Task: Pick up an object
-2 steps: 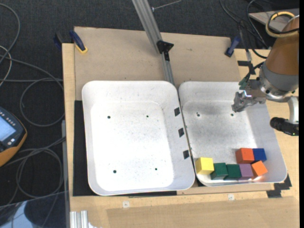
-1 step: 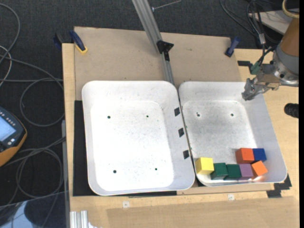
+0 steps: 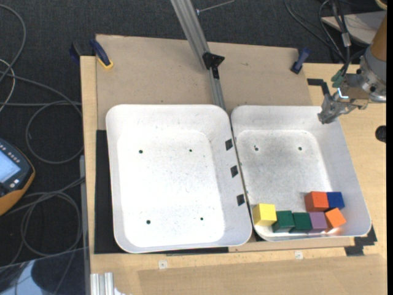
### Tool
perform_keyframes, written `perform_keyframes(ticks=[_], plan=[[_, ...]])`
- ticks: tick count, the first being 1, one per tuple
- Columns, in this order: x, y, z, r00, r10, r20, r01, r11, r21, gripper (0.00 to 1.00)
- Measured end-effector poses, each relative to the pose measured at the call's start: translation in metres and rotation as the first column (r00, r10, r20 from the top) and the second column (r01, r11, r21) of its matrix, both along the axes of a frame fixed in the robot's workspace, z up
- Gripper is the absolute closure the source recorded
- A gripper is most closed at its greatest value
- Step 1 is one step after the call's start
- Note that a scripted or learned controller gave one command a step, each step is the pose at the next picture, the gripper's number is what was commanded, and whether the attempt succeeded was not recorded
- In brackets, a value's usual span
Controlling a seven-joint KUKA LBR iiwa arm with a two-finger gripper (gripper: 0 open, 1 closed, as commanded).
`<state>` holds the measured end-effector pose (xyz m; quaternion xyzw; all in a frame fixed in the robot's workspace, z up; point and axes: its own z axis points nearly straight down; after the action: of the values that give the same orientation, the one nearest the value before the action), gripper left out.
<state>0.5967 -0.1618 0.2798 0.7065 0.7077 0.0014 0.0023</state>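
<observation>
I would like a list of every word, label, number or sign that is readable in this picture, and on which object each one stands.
None can be read.
Handheld device at the left edge: its lit screen is too blurred to read.
Coloured blocks in the right bin: plain faces, no print visible.
Left bin: only dark dots and specks, no writing.
Gripper: no legible marking.

So there are 2 bins side by side on the tabletop [image 3: 159, 66]. The left bin [image 3: 123, 121] sits next to the right bin [image 3: 344, 158], which has a cluster of blocks [image 3: 301, 214] packed in its near corner. The gripper [image 3: 328, 112] hangs over that bin's far right rim.
</observation>
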Motion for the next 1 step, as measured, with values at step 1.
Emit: perform_keyframes(ticks=[1], plan=[[-0.0086, 0.0427, -0.0015, 1.000, 0.003, -0.007, -0.003, 1.000, 0.004, 1.00]])
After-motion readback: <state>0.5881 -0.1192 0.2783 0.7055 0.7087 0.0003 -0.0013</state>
